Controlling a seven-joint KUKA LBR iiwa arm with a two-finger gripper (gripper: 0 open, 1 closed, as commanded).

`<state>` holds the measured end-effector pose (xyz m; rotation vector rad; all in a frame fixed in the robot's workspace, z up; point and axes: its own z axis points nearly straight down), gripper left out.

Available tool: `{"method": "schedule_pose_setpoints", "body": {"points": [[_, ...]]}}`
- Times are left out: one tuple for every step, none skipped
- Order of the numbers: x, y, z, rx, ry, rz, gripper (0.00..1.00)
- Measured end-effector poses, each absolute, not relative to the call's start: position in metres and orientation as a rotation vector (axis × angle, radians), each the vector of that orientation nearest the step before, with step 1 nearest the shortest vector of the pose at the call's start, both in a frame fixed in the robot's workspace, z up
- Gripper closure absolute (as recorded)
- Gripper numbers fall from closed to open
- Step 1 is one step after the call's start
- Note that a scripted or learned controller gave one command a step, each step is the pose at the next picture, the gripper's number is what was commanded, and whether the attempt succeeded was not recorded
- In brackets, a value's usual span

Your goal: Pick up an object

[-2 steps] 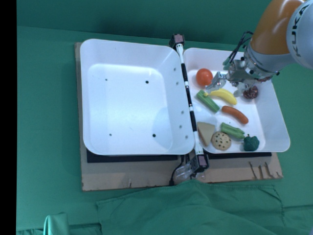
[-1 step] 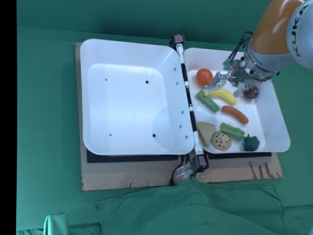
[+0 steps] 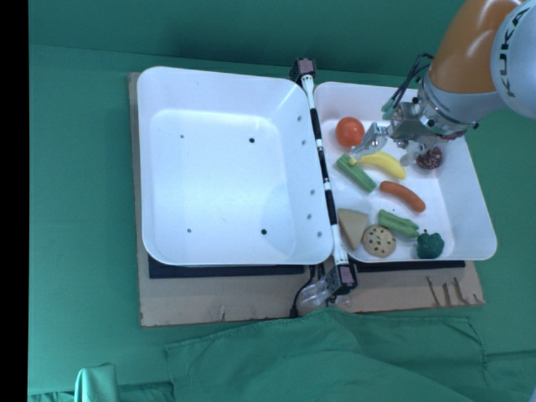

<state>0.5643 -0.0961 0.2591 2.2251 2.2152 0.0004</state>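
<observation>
Crowding looks like the risk: the curved yellow plastic banana (image 3: 383,163) lies touching the long green bean pod (image 3: 356,173), so a grab may snag both. Left shallow white bin (image 3: 167,90) holds nothing; right white bin (image 3: 469,208) has everything. Metal two-finger gripper (image 3: 369,145) hovers there, probably part-open, holding nothing.

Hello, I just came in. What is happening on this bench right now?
A KUKA arm reaches from the right into the right bin, which holds toy food. Its gripper hangs low beside the orange tomato and just above the banana; nothing is seen between its fingers. A sausage, two green pieces, a cookie, a bread wedge and a broccoli lie nearby. The left bin stands alongside.
</observation>
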Motion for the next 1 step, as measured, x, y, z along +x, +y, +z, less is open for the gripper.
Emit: {"method": "schedule_pose_setpoints", "body": {"points": [[0.5643,-0.0961,0.2591,2.225,2.215,0.000,0.00]]}}
